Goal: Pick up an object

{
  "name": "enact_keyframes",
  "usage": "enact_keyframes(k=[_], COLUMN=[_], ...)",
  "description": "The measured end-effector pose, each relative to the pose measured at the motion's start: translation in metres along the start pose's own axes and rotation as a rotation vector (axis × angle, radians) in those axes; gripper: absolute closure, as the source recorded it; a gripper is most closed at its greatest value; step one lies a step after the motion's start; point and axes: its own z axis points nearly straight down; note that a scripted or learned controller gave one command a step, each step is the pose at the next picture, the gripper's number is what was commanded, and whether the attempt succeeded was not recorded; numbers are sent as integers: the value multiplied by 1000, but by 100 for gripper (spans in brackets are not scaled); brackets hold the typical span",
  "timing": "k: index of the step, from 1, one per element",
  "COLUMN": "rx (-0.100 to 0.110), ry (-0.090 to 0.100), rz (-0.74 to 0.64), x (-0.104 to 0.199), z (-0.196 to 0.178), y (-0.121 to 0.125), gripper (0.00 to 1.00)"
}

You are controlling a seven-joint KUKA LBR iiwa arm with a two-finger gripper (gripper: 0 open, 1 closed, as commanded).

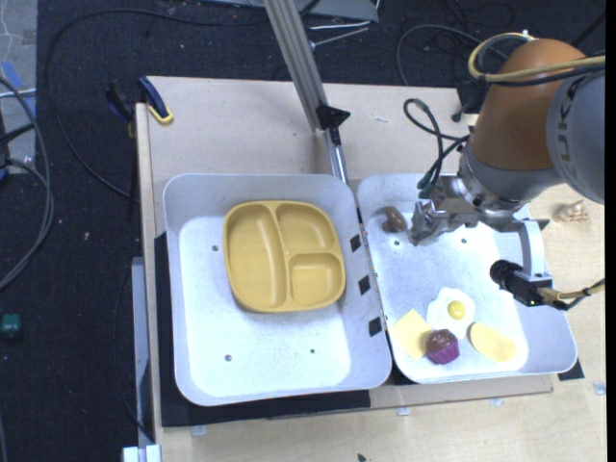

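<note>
Gripper (423, 227) hangs low over the back of the right bin (549, 359), just beside a small brown object (394, 219) lying near that bin's back-left corner. Whether it is spread or closed cannot be told from this angle, and nothing is seen held. Judged from this, the brown object is the nearest target. A good grasp would centre on it before closing, keeping clear of the bin wall beside it. Toward the front of the same bin lie 4 more items: a fried egg toy (453, 308), a yellow slice (411, 333), a purple piece (442, 346) and a yellow oval (493, 341). The left bin (192, 354) holds a yellow divided plate (285, 256) with 3 compartments.
</note>
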Motion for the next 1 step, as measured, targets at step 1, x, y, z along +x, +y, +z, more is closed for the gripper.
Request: enact_keyframes(k=[1], rx=[0], ry=[-1], rz=[1], x=[53], z=[13], y=[6], gripper=[100])
